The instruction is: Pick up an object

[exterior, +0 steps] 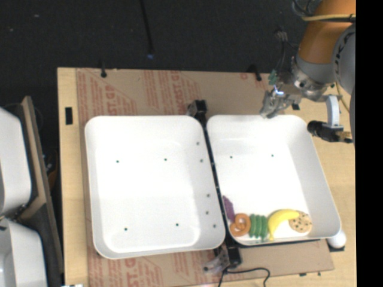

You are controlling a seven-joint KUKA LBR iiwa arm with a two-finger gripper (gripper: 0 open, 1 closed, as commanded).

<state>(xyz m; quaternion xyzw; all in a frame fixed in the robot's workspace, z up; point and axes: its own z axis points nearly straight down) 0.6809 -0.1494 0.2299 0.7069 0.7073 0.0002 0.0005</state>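
Two smooth white bins [149, 184], curved yellow banana [281, 218], ridged green piece [258, 226]

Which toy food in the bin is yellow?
The banana, curved and yellow, lying between the green piece and the cookie. The pretzel is orange.

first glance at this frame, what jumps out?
The little row of bright toy foods along the near edge of the right white bin: a purple piece, an orange pretzel-like ring, a green ridged piece, a yellow banana and a speckled tan cookie. Next, the grey arm with its orange band at upper right, its gripper poised by that bin's far rim. The left white bin looks plain beside it.
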